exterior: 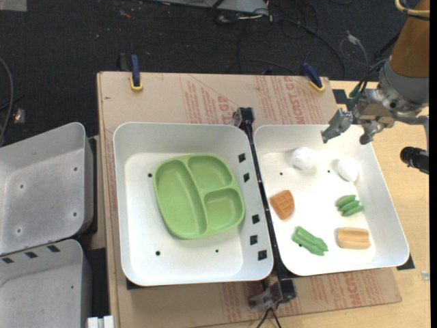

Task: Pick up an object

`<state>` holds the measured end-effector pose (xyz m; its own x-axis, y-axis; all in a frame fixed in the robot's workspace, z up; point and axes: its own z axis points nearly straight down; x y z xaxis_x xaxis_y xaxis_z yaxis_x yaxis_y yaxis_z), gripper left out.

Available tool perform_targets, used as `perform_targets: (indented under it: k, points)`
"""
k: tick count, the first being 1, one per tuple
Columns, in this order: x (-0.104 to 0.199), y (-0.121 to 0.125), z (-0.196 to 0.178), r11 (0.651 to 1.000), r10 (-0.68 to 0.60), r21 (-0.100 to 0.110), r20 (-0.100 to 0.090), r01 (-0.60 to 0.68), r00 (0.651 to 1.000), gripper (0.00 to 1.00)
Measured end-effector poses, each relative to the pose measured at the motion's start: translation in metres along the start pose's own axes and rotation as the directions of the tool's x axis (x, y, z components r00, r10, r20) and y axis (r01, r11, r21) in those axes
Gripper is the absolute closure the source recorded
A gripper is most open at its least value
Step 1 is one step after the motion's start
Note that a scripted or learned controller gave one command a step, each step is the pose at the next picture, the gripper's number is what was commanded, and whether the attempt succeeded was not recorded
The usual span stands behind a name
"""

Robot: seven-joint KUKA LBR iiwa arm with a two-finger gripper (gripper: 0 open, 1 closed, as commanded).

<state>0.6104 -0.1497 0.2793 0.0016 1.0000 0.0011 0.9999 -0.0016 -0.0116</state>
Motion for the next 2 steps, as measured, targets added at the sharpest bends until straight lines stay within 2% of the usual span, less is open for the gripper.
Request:
perform_targets:
  k: [1,2]
  points:
    - [0.000,0.002,-0.007,1.000,-0.002,-0.012,0.002,0.002,1.000,0.00]
    - [0.002,0.008,0.055,1.000,-0.002,-0.007,0.001,0.002,1.000,0.00]
